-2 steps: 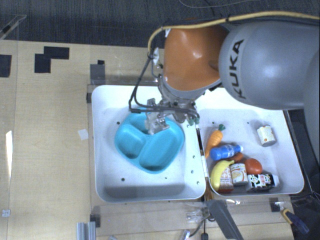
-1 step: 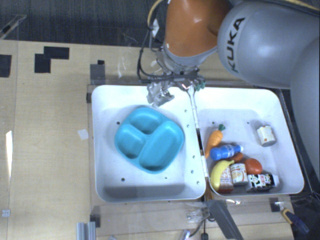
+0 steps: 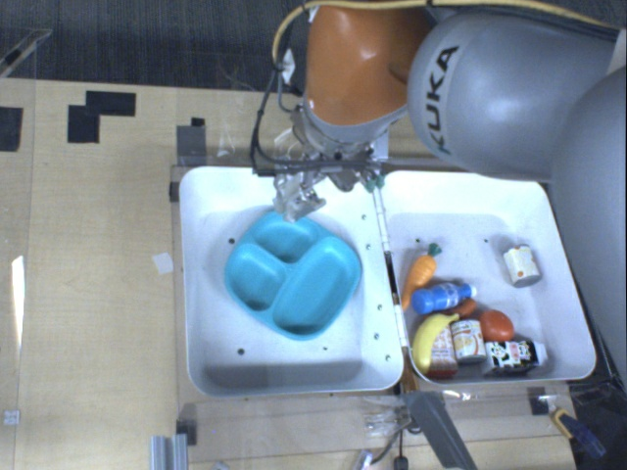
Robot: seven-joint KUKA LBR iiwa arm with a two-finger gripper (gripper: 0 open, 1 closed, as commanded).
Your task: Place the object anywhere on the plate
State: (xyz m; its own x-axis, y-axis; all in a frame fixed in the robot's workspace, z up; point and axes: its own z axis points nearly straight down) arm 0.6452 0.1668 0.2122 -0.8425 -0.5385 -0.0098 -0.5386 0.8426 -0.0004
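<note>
Left bin point(image 3: 201, 292): white, shallow, holding one blue plate point(image 3: 292, 274) with three compartments, lying near the bin's centre. Gripper point(image 3: 297, 202): poised at the plate's far edge, above the upper compartment; whether it is released or clenched cannot be told, and nothing can be made out in its grasp. Arm point(image 3: 490, 76): grey with an orange band, reaching in from the right. Right bin point(image 3: 549, 204): white, holding a cluster at its near side, namely a carrot point(image 3: 421, 266), blue bottle point(image 3: 443, 296), banana point(image 3: 428, 337), small jar point(image 3: 466, 341), red tomato point(image 3: 497, 324) and black-and-white carton point(image 3: 509, 354); a pale can point(image 3: 520, 264) lies apart, towards the far right. No object rests on the plate.
</note>
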